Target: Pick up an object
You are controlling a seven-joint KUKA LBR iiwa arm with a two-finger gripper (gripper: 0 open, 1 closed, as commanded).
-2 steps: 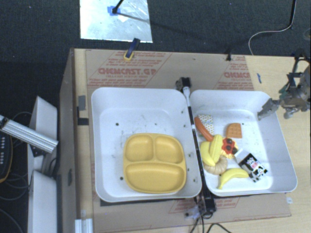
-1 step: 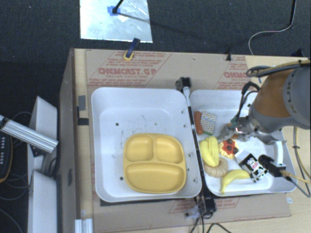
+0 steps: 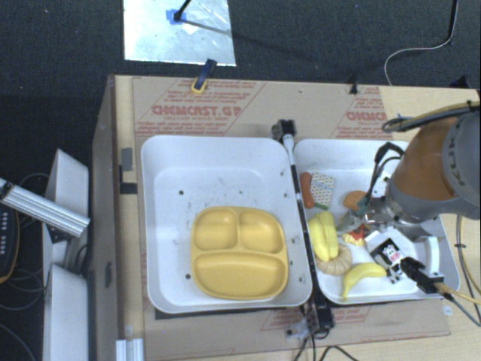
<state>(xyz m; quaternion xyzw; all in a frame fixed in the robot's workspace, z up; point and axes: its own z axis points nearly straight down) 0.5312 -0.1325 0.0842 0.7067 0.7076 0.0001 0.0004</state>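
The right bin (image 3: 443, 273) holds several small toy foods. A red sausage (image 3: 306, 189) lies by a checked piece (image 3: 324, 189) near the divider. An orange piece (image 3: 355, 199) sits mid-bin. A yellow bunch (image 3: 325, 234) rests on a beige ring (image 3: 336, 261), with a yellow banana (image 3: 361, 276) at the front. My gripper (image 3: 362, 218) is down in this bin, between the orange piece and a small red-and-white item (image 3: 353, 238). The arm's body hides the bin's right half.
The left bin (image 3: 169, 171) holds a yellow divided plate (image 3: 239, 251). A metal clamp (image 3: 285, 131) sits at the top of the ridge between the bins. Cables hang by the arm (image 3: 432, 164), and cardboard surrounds both bins.
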